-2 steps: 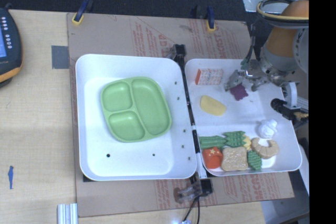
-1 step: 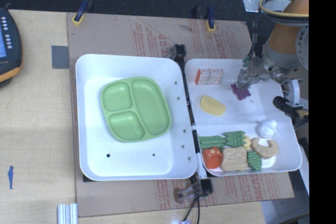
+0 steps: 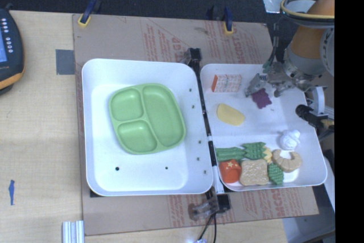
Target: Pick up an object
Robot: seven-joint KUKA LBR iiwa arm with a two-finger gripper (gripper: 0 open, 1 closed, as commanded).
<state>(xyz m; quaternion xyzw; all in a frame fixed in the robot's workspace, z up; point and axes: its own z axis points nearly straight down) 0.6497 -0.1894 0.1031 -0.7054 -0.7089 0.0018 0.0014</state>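
My gripper (image 3: 266, 88) hangs over the back of the right bin (image 3: 307, 116), its fingers spread open. A small purple object (image 3: 262, 99) lies right at the fingertips, just in front of them, and seems to rest on the bin floor. Left of it stand a small orange and white carton (image 3: 227, 83) and a yellow oval piece (image 3: 230, 115). A white knobbly item (image 3: 289, 139) sits near the bin's right side. Along the front edge lie several toy foods: green pieces (image 3: 242, 152), a red tomato (image 3: 229, 171), a bread slice (image 3: 254, 172) and a tan ring (image 3: 288, 161).
The left bin (image 3: 96, 139) holds a green divided plate (image 3: 147, 118). A black divider strip (image 3: 203, 122) runs between the bins. The arm's body (image 3: 310, 37) rises at the right, with a black cable part (image 3: 311, 115) over the right bin's rim.
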